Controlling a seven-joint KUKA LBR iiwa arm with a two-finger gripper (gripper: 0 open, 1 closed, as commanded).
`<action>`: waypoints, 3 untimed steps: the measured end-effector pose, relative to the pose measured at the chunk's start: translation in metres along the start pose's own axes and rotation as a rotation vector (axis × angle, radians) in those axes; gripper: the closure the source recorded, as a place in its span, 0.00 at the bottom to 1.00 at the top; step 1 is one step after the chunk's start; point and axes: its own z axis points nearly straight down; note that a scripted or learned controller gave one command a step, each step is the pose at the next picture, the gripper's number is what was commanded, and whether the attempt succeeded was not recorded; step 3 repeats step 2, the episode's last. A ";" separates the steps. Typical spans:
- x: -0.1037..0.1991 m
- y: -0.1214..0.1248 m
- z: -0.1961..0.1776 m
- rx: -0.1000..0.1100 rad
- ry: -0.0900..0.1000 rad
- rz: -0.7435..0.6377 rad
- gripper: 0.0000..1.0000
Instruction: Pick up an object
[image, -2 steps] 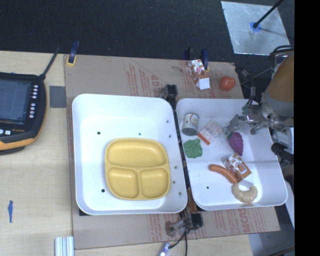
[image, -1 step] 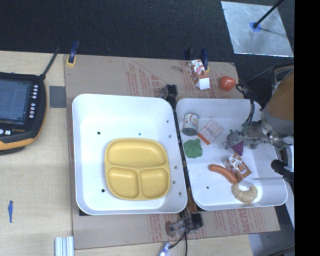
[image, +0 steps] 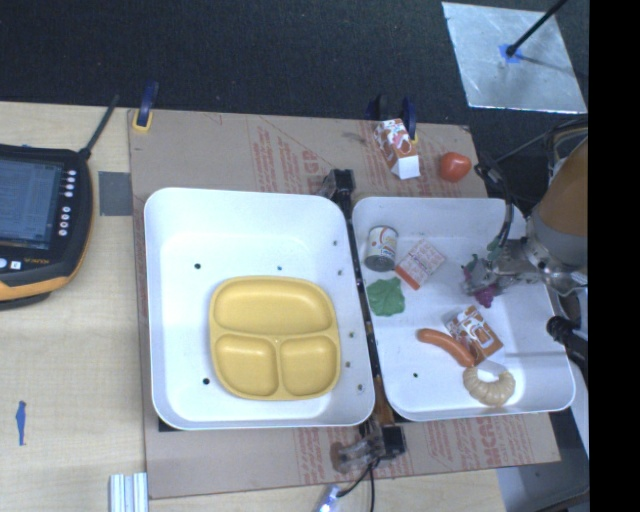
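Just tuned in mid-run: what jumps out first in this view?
The big yellow divided plate lies in the left bin, by far the largest thing there. The right bin holds a scatter of small items, among them a can, a green leaf piece, a hot dog and a pale ring. The gripper sits low at that bin's right side.

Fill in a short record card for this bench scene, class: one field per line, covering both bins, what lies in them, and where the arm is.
left bin: holds a yellow divided tray
right bin: holds a small can, green leaf-shaped toy, red-and-white packet, sausage, ring-shaped pastry, brown snack wrapper
outside the bins: red tomato-like toy and small carton on the cardboard behind the right bin
arm: reaches in from the right
gripper: over the right bin's right side, near a purple item
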 end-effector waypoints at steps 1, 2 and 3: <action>0.082 0.024 -0.136 -0.006 0.002 0.003 1.00; 0.150 -0.019 -0.130 -0.001 0.001 0.002 1.00; 0.150 -0.019 -0.130 -0.001 0.001 0.002 1.00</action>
